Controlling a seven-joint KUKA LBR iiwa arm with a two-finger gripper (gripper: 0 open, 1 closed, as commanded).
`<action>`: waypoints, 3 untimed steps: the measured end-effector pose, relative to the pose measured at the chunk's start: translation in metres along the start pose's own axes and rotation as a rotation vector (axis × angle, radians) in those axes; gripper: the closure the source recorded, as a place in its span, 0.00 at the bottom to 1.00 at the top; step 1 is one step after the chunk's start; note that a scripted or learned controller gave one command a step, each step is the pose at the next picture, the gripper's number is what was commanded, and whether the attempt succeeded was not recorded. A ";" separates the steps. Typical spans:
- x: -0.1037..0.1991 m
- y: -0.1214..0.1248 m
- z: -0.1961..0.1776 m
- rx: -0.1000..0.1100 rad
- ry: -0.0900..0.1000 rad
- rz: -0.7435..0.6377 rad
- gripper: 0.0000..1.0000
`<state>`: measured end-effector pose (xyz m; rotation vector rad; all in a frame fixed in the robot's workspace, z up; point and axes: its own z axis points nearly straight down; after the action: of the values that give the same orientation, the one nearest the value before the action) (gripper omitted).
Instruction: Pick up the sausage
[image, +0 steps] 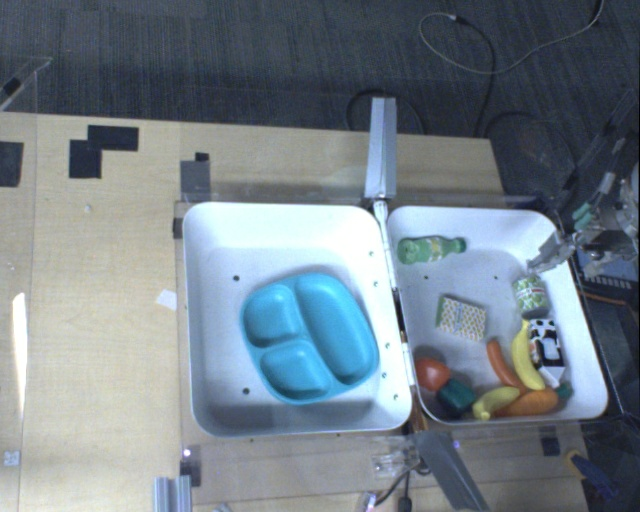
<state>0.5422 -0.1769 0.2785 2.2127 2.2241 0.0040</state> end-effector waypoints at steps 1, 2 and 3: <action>0.012 -0.032 0.107 0.002 0.001 0.059 0.00; 0.037 -0.050 0.182 -0.004 0.001 0.007 0.00; 0.009 -0.048 0.123 0.000 0.000 0.193 0.00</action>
<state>0.4952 -0.1679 0.1552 2.4172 2.0000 0.0052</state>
